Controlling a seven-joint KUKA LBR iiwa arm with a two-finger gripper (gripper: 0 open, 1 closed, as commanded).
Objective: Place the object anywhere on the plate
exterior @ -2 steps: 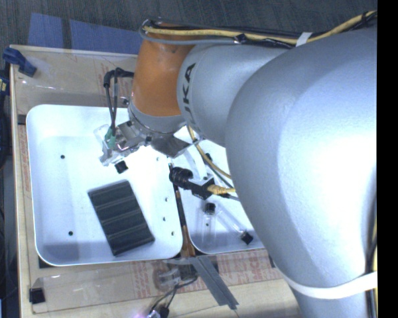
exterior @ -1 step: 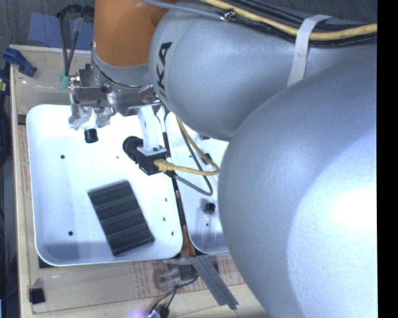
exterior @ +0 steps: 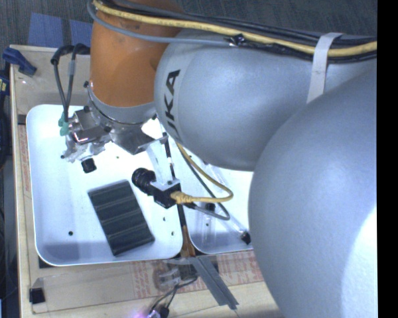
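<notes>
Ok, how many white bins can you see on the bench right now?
2. The left bin holds a dark ribbed slab; the right bin is mostly covered by the arm.

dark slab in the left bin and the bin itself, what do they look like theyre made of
The dark slab: probably matte rubber or plastic. It is dark grey, dull, with parallel ridges along its top. The left bin: likely smooth plastic or coated metal. It is white with rounded corners and a soft sheen. Neither can be settled by look alone.
</notes>
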